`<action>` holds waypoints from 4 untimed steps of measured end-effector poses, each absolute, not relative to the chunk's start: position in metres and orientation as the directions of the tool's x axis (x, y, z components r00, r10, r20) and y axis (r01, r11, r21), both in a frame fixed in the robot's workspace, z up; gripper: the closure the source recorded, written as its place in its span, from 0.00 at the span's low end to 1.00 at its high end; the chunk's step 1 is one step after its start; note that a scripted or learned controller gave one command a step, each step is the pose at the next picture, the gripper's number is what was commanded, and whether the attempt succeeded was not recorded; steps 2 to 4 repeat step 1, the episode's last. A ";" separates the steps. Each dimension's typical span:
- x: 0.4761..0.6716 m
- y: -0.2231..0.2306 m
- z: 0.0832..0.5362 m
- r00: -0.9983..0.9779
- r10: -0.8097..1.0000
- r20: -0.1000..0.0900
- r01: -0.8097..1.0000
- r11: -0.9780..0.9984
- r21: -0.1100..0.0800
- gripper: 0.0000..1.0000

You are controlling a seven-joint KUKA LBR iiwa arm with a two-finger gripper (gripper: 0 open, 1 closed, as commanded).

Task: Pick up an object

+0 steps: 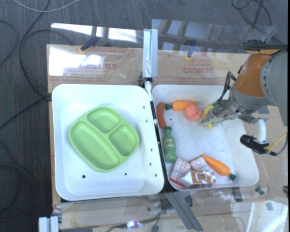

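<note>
Tool [211, 116] low in right bin [241, 175] beside pink ball [193, 111] — grip state impossible to tell

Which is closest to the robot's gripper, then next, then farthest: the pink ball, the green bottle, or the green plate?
1. Pink ball, right beside the gripper, in the right bin.
2. Green bottle, at that bin's left wall.
3. Green plate, in the left bin.
</note>
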State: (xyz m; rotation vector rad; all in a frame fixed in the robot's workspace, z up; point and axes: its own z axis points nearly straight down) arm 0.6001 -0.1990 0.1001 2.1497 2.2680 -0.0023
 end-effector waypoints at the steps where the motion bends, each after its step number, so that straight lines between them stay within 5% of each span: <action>1: 0.635 -0.133 0.244 -0.197 0.980 -0.002 0.980 0.197 0.000 1.00; 4: 0.635 -0.133 0.244 -0.197 0.980 -0.002 0.980 0.197 0.000 1.00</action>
